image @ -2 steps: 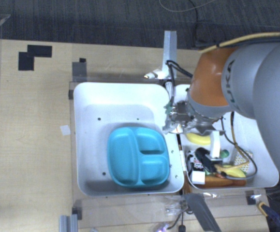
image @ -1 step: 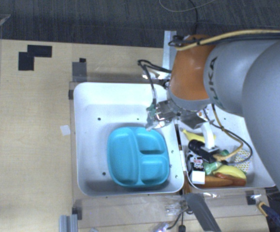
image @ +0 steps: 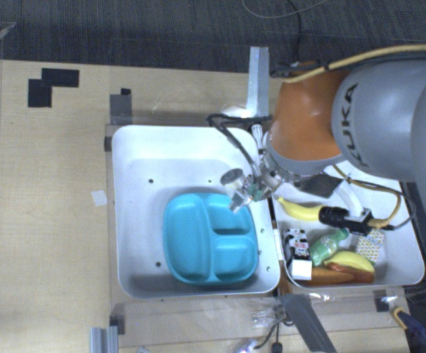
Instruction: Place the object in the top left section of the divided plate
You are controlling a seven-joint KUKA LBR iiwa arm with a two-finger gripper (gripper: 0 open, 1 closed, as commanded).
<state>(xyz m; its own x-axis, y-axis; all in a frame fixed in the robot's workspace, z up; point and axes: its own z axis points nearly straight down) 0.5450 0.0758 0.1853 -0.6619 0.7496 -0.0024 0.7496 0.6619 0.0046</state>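
Two white bins are recorded: the left bin point(image: 135, 219) and the right bin point(image: 411, 259). A turquoise-blue divided plate point(image: 190, 241) is noted. The arm point(image: 396, 109) is finished in grey, with an orange band point(image: 304, 120) and dark lettering. A yellow banana point(image: 301, 210) is observed, together with a green object point(image: 327, 245), a red item point(image: 345, 274) and a white piece with a checked pattern point(image: 369, 248). The bench point(image: 43, 197) is pale tan wood, marked with black patches point(image: 51, 85).

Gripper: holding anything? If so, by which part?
Cannot be told. The end effector sits over the top right edge of the blue divided plate, too small and blurred to show anything in its grasp.
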